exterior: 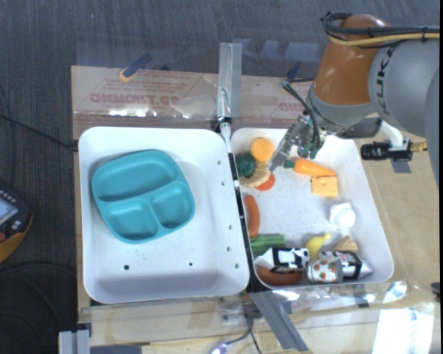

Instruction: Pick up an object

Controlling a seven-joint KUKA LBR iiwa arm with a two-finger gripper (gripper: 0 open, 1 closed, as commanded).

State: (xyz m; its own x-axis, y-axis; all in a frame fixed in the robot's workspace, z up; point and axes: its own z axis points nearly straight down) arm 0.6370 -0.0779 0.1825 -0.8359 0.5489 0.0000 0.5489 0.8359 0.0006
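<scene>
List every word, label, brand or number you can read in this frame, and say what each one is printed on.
"KU", the visible part of vertical dark lettering, on the grey arm housing beside the orange band.
Faded red lettering on the brown cardboard sheet behind the bins: too blurred to read.
Print on the small black-and-white carton in the right white bin: too small to read.

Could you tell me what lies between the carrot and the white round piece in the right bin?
The camera view shows a yellow cheese wedge between carrot and white round piece.
</scene>
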